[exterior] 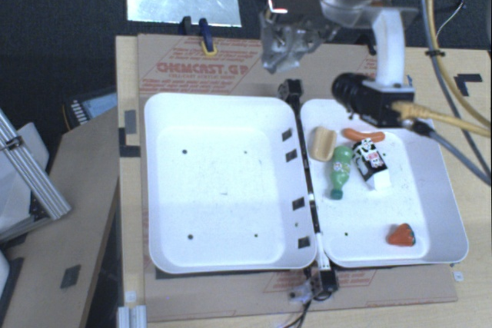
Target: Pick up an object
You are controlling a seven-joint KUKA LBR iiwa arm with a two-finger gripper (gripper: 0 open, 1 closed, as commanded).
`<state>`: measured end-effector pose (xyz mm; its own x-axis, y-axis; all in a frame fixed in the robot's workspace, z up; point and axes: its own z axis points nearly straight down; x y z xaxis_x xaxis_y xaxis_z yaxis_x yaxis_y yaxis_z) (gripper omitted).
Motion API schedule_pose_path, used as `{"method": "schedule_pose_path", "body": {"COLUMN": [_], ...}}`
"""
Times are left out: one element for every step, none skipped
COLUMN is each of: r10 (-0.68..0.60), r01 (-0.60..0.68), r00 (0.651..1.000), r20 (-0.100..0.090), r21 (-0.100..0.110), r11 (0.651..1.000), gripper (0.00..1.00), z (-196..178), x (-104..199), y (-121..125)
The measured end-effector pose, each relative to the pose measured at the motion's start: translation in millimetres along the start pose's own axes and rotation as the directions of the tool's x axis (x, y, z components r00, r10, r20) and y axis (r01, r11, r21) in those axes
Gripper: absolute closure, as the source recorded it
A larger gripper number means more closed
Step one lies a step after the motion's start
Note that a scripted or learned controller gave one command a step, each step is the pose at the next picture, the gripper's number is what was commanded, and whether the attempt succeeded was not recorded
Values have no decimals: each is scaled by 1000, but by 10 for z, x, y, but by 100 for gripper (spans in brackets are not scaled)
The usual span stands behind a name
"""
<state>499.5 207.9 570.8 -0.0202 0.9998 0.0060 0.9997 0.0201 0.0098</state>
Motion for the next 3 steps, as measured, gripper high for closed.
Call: {"method": "schedule_pose_path", "body": {"r10": [-4,-7,-9], "r01": [4,7,9], "r00": [1000,1000,1000], "r20": [-1,-2,-3], "r21": [-2,-4,-6], "r11": [1000,1000,1000], "gripper": [100,100,100], "z": [-111,-224,-336], "x": [1,0,-1], "y": [3,7,10]}}
